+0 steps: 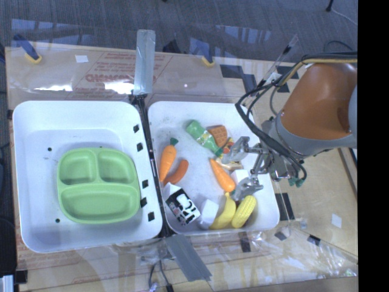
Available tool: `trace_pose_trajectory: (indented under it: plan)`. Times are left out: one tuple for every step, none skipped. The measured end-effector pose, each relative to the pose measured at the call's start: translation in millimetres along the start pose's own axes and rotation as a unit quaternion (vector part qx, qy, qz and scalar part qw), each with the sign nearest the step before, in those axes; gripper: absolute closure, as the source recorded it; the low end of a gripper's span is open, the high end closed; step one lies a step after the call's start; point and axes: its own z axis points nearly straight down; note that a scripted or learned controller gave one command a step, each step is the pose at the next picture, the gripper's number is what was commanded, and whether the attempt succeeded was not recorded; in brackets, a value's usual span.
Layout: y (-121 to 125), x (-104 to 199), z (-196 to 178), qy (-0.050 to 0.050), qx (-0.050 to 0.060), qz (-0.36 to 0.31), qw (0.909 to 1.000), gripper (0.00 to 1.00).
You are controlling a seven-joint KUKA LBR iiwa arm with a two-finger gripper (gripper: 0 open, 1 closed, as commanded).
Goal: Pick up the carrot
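Observation:
Two carrots lie in the right bin [267, 215]. One carrot [167, 161] with a green top rests near the bin's left wall. A smaller carrot [222, 174] lies in the middle, pointing toward the front right. My gripper [244, 167] hovers low over the right side of this bin, just to the right of the smaller carrot. It is open, with one finger [239, 145] toward the back and the other [248, 189] toward the front. Nothing is held between them.
An orange sausage-like piece [180, 171] lies beside the left carrot. A green bottle [200, 133] and a brown piece [217, 133] are at the back. A banana [225, 212], corn [245, 210], a white block [208, 211] and a black-and-white carton [182, 204] crowd the front. The left bin [30, 120] holds a green divided plate [68, 176].

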Motion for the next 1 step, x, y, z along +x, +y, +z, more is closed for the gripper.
trace_pose_trajectory:
  plan:
    - [-35.2,-48.1,111.6,0.006,-0.002,0.011,0.9999,0.0]
